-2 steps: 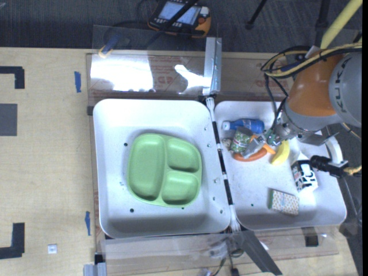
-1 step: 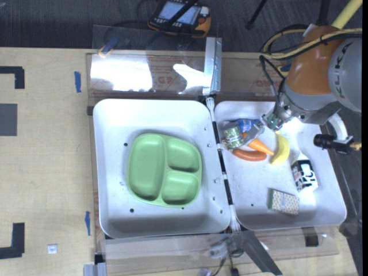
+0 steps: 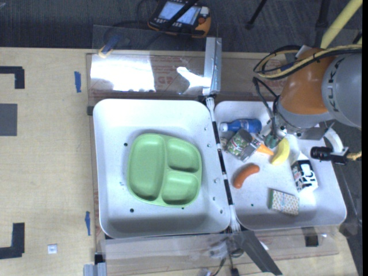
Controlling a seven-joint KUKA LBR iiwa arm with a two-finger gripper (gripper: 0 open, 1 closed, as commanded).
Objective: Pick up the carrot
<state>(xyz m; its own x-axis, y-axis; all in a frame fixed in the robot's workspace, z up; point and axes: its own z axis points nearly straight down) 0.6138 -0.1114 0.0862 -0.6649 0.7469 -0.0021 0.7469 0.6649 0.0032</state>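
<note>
The carrot point(image 3: 264, 150) shows as a short bright-orange piece in the right bin point(image 3: 328, 211). It lies between a crumpled clear packet point(image 3: 241, 144) and a yellow banana point(image 3: 280, 151). Part of it is covered by what hangs above. My gripper point(image 3: 269, 137) hangs low under the grey and orange wrist point(image 3: 305, 96), just above the carrot's upper end and close to the banana. The wrist and cables hide how it stands.
An orange-red sausage-shaped item point(image 3: 245, 174) lies mid-bin. A blue bottle point(image 3: 241, 125) sits at the back, a black-and-white object point(image 3: 305, 176) to the right, and a patterned small box point(image 3: 283, 201) at the front. The left bin point(image 3: 109, 119) holds a green divided plate point(image 3: 165, 168).
</note>
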